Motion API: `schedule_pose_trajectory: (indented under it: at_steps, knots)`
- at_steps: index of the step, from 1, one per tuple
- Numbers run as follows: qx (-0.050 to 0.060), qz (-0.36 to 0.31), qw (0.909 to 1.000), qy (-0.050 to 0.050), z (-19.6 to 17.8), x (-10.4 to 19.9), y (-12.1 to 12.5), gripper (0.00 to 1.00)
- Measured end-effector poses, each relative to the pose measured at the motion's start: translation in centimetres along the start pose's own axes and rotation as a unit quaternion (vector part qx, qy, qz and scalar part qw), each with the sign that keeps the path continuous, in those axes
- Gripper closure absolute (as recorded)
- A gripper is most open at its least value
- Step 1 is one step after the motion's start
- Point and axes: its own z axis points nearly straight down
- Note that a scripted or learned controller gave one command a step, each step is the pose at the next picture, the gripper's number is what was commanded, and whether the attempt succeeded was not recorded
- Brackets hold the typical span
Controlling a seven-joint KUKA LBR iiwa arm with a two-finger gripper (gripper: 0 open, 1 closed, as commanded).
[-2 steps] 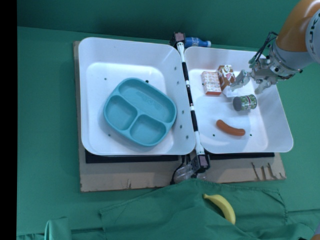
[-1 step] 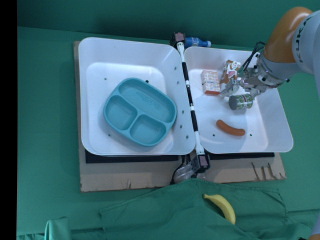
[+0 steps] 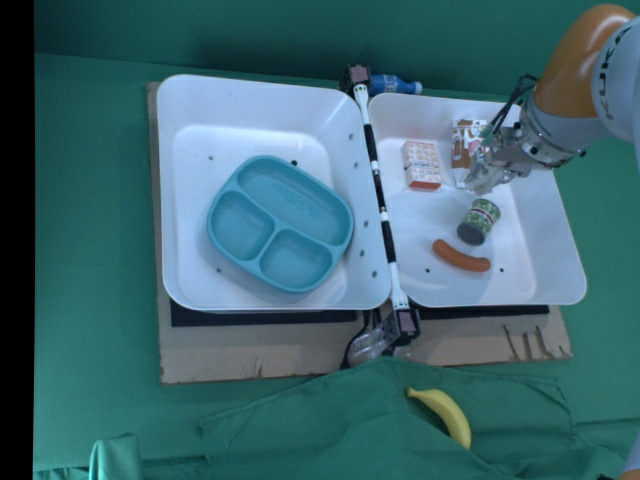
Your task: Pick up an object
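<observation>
White right bin [image 3: 560,268] holds sausage [image 3: 461,256], can [image 3: 479,220], cartons [image 3: 422,164]

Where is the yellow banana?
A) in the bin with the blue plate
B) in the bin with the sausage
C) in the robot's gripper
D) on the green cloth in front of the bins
D: the banana lies on the rumpled green cloth below both bins, outside the right bin that holds the sausage.
</observation>
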Motion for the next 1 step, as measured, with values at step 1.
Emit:
schedule_pose_trajectory:
  at_steps: [1]
  knots:
    - [0.001, 0.0, 1.0, 0.0, 0.11, 0.03, -0.04, 0.0]
